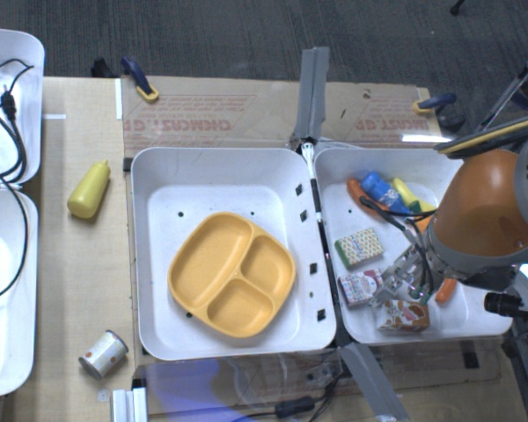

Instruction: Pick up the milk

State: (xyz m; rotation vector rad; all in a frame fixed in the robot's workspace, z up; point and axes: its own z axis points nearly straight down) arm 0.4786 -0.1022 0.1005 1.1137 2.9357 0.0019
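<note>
The milk point(360, 287), a small white carton with red-pink print, lies on its side in the right bin point(475, 328) near the bin's left wall. My gripper point(405, 280) hangs low in that bin just right of the carton, close to its right end or touching it. Below the gripper lies a brown and red carton point(404, 318). The grey wrist with its orange band point(482, 209) covers the bin's right part.
A green-and-white box point(359, 246) lies above the milk. A blue bottle point(383, 192), a yellow item point(405, 193) and an orange piece point(357, 186) crowd the bin's back. The left bin point(158, 183) holds a yellow divided plate point(233, 273). A mustard bottle point(89, 190) and a can point(102, 352) lie on the bench.
</note>
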